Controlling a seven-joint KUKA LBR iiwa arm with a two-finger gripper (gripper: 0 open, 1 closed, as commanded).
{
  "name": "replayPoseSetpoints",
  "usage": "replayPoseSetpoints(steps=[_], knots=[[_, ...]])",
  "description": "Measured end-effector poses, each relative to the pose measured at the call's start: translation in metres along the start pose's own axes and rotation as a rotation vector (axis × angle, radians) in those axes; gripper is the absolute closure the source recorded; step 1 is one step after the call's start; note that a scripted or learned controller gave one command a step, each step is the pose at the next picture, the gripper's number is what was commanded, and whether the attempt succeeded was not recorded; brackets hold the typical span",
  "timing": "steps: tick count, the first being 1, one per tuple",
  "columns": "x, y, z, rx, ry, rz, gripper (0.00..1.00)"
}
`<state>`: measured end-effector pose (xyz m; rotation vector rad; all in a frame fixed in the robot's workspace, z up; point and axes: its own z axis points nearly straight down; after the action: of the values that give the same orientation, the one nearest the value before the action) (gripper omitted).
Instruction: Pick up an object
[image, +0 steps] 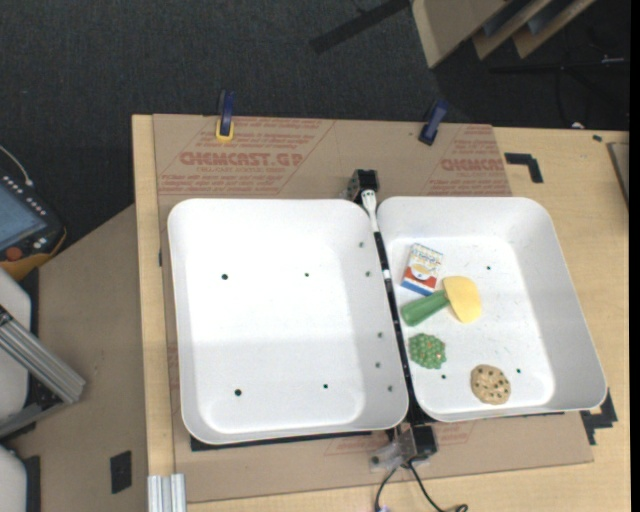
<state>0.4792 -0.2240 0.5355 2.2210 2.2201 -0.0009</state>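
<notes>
Several small items lie in the right bin (560, 300), near its left wall. A small white carton with red and blue print (424, 268) lies furthest back. Just in front of it are a yellow wedge-shaped piece (463, 298) and a green cylinder (423, 309), touching each other. A bumpy green round piece (427, 351) sits below them. A brown cookie with dark chips (490, 383) lies close to the front wall.
The left bin (270, 330) stands beside the right one, the two joined by a black strip (385, 290). Both rest on a cardboard sheet (300, 150) held by blue clamps (225, 115) at the back edge. Metal rails (35, 355) lie at far left.
</notes>
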Motion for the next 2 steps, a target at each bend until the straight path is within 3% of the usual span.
replayPoseSetpoints(steps=[2], knots=[[0.0,0.0,0.0,0.0,0.0,0.0,1.0]])
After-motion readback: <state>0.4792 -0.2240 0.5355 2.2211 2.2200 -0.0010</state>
